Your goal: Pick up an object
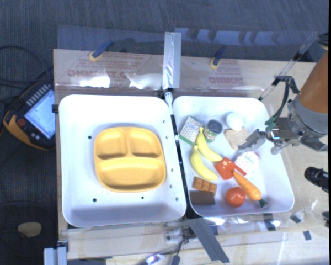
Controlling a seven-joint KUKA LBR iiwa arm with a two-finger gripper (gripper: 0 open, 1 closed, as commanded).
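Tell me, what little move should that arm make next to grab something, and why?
Probably a short drop toward the heart-shaped cookie. The gripper hovers at the right bin just beside it, holding nothing, and the cookie lies closest, with the white egg and a small packet nearby.

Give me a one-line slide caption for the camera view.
Gripper reaches over the right bin of toy food; a yellow divided tray sits in the left bin.
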